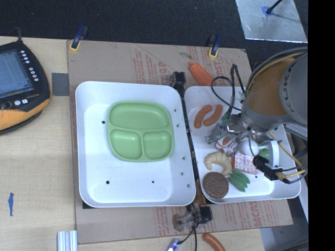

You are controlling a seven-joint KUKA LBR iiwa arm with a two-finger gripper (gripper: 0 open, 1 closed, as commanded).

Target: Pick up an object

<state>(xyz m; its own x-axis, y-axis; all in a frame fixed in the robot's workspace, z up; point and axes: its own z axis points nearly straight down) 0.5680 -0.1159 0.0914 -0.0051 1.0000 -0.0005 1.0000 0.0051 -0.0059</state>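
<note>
Two-finger gripper (226,135) is lowered in crowded right shallow white bin (282,193) above beige croissant (216,161); jaw state cannot be told. Green divided plate (140,130) is centred in left bin (89,156), margins open.

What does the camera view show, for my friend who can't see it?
The robot arm reaches from the right over the right white bin, its tool low among toy foods: sausages, a croissant, a brown cookie, green pea pods. The left bin holds a green divided plate.
</note>
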